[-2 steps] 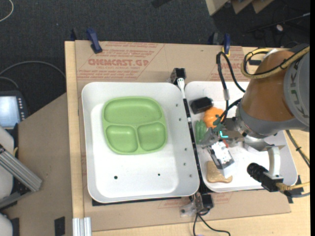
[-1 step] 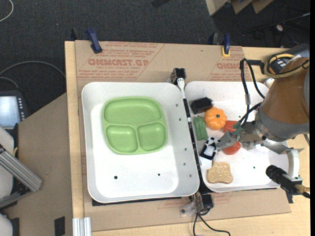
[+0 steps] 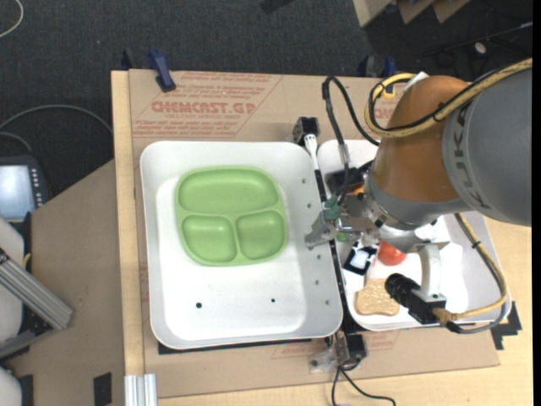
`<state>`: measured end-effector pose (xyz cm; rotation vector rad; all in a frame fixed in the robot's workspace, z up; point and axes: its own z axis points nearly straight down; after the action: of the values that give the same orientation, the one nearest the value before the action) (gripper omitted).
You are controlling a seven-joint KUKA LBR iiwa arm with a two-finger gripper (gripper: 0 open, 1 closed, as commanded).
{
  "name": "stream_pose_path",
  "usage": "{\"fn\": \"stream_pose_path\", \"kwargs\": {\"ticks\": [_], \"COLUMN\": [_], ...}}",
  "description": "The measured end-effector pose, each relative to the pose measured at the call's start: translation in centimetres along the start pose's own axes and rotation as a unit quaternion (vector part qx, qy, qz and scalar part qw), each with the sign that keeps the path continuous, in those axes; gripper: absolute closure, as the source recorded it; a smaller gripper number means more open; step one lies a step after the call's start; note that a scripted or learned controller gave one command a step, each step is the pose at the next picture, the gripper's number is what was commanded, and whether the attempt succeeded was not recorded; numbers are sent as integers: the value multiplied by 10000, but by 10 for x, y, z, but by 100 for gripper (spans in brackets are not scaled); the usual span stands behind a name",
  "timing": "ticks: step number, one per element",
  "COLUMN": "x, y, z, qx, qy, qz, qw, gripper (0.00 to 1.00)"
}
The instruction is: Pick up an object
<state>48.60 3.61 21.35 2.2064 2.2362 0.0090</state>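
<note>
Smooth green three-well plate (image 3: 228, 216); tan, lumpy biscuit-shaped piece (image 3: 376, 299)

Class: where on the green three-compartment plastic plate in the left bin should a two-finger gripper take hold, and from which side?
Probably the raised right-hand rim of the green three-compartment plastic plate, from above. It lies flat in the shallow white left bin and looks too wide to span, so the jaws should straddle the rim.
</note>
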Motion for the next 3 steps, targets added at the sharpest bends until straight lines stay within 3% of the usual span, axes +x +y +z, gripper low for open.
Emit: {"fn": "stream_pose_path", "kwargs": {"ticks": [1, 2, 3], "x": [1, 2, 61], "y": [-4, -5, -5], "z": [-186, -188, -207], "qx": [-77, 3, -3], "qy": [-5, -26, -10], "qz": [47, 54, 33], "qw": [10000, 10000, 10000], "gripper": [0, 100, 100]}}
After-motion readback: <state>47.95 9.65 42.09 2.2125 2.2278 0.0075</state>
